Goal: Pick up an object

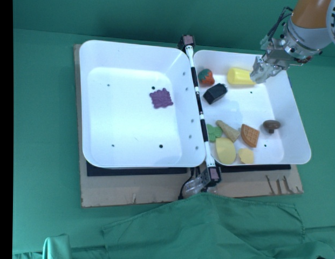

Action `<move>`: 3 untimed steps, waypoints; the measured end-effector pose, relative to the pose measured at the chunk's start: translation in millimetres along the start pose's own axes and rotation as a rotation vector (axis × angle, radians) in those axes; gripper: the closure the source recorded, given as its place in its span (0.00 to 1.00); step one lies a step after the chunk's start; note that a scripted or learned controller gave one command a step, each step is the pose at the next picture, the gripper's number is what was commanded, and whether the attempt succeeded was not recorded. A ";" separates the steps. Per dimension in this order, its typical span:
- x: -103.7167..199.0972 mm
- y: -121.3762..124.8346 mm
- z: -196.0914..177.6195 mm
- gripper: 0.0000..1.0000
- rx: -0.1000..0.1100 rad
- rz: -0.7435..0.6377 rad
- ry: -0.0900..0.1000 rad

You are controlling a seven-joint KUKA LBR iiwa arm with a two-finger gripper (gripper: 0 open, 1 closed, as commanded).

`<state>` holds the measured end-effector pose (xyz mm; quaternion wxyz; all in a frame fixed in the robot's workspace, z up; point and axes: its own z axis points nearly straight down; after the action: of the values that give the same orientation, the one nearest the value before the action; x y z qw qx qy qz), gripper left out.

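The arm (318, 9) comes in from the right and hangs its end effector (262, 72) over the far edge of the right bin (296, 123), right beside a yellow block (240, 76). The tip sits just at the block's right end, seemingly touching it, but I cannot tell how wide the fingers stand, and nothing shows between them.

Taking that yellow block as the marker: just to its left lies a strawberry (205, 76), and a black piece (214, 93) sits near it, a little closer to me and left. Well toward me from the block, along the bin's near side, a cluster gathers: a green leaf (212, 132), a cone (227, 130), a waffle wedge (250, 135), a pale yellow lump (225, 151) and a small yellow bit (246, 156). A brown mushroom (271, 125) rests apart from these, nearer the bin's right wall.

Far left of the block, across the divider, the left bin (102, 63) holds one purple grape bunch (161, 98) near its middle. Both bins rest on cardboard (129, 196) over the green worktop (43, 117).
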<state>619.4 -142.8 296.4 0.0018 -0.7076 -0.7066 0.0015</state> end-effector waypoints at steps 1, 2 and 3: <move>-30.4 -25.1 96.7 1.00 0.000 0.006 -0.002; -44.6 11.9 81.2 1.00 -0.014 0.001 -0.004; -13.0 60.3 110.9 1.00 0.043 0.009 0.000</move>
<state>679.1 -155.8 185.2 0.0168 -0.7105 -0.7033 0.0166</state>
